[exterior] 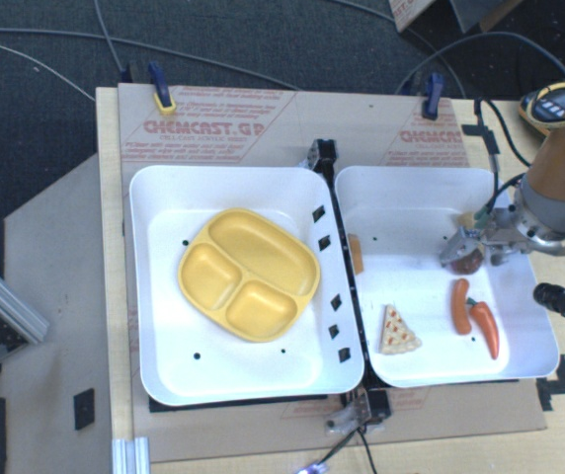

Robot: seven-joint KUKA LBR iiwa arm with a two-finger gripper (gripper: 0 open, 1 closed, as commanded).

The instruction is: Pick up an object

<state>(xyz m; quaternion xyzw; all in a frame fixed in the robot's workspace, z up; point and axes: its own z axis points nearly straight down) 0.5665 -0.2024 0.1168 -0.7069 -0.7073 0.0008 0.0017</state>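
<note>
A yellow divided plate [250,275] lies in the left bin [154,265]. In the right bin [401,200] I see a pizza slice [398,330], a hot dog sausage [460,306], a red-orange chili pepper [487,328] and a thin orange stick [357,254] against the left wall. My gripper [467,253] reaches in from the right, low over the bin's right side, just above the sausage. A dark brownish object [463,261] sits right at its tip; I cannot tell whether it is between the fingers.
The bins sit on a cardboard sheet [223,126] held by blue clamps [162,89] at the back. Black clips [334,294] line the seam between the bins. Cables run across the dark floor behind, and a yellow device [555,104] sits at the right.
</note>
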